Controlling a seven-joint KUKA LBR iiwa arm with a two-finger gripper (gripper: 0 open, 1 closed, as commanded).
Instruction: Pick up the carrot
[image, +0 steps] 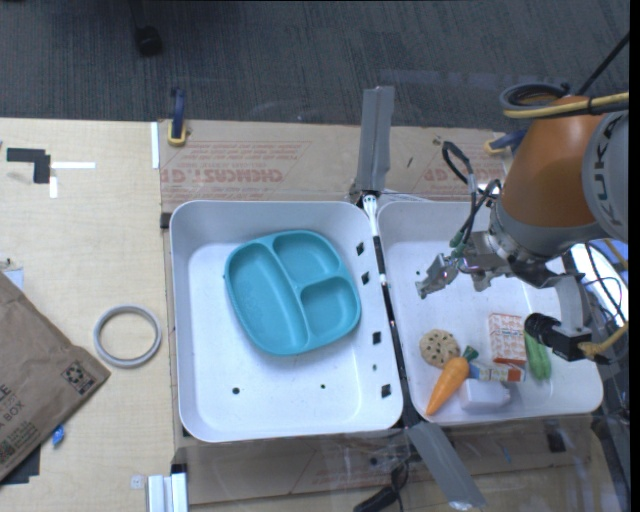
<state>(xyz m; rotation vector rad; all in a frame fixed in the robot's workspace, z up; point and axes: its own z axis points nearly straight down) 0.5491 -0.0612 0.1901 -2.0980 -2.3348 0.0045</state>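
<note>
We count one carrot (447, 384) near the right bin's (400, 300) front edge, one cookie (437, 347) just beside it, one teal plate (291, 290) in the left bin (190, 330); gripper (437, 277) overhead, grip state unreadable.

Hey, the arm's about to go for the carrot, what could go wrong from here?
The carrot lies close beside a cookie and a small carton, so the claw might knock or grab those instead. The carrot also lies near the right bin's front wall, leaving little room to close around it.

robot lab | plywood bench (80, 260) | white bins (190, 330) | tape roll (127, 334)
</note>
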